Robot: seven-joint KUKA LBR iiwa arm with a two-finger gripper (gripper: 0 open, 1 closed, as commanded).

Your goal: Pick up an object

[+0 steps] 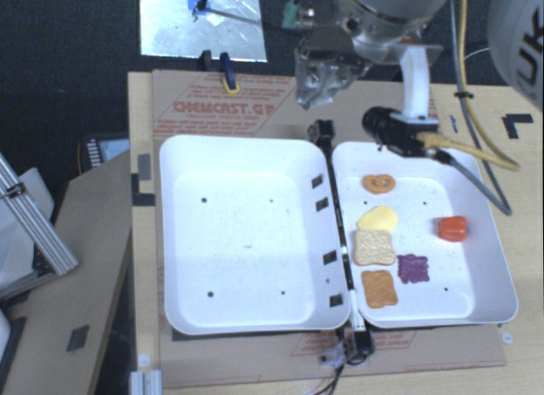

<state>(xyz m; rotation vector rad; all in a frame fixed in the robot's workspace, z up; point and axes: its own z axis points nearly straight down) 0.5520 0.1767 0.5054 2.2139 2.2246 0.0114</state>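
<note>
In the right bin (484, 279) lie several small food-like pieces: an orange pretzel shape (378, 183), a yellow piece (378, 218), a beige cracker (374, 248), an orange-brown cracker (379, 288), a purple piece (413, 268) and a red-orange piece (452, 228). My gripper (320, 81) hangs high above the bench's far edge, behind the seam between the two bins, well away from all the pieces. Nothing shows between its fingers.
The left bin (246, 232) sits beside the right one, joined by black clips along the seam (330, 215). A shiny metal sheet (202, 11) lies beyond the bench, and an aluminium rail (34, 223) stands at the left.
</note>
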